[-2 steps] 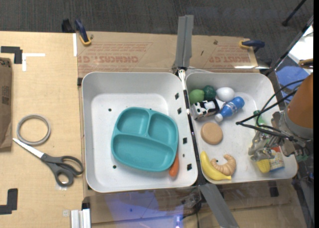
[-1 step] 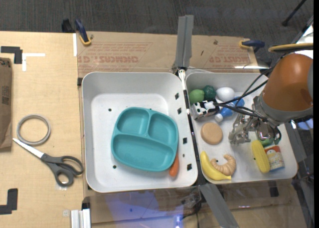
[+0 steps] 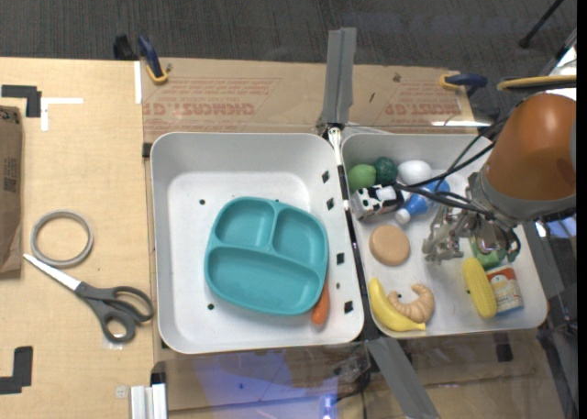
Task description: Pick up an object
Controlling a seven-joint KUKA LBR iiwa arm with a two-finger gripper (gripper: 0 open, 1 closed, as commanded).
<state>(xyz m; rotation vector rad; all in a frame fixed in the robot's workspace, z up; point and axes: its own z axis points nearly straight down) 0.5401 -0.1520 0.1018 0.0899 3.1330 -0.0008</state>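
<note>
White right bin (image 3: pixel 541 316) crowded; gripper (image 3: pixel 447 241) mid-bin.

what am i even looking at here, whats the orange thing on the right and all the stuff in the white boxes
This is one camera fixed above a bench, looking down at a slant. The orange and grey shape is a robot arm reaching in from the right. Its metal gripper hangs over the right bin, and nothing shows between its fingers.

That bin holds toy food: a banana, a croissant, corn, a round cookie, a cow figure, green pieces and a white egg.

The left bin holds a teal divided plate with a carrot at its edge. Scissors and a tape roll lie on the bench outside.
</note>
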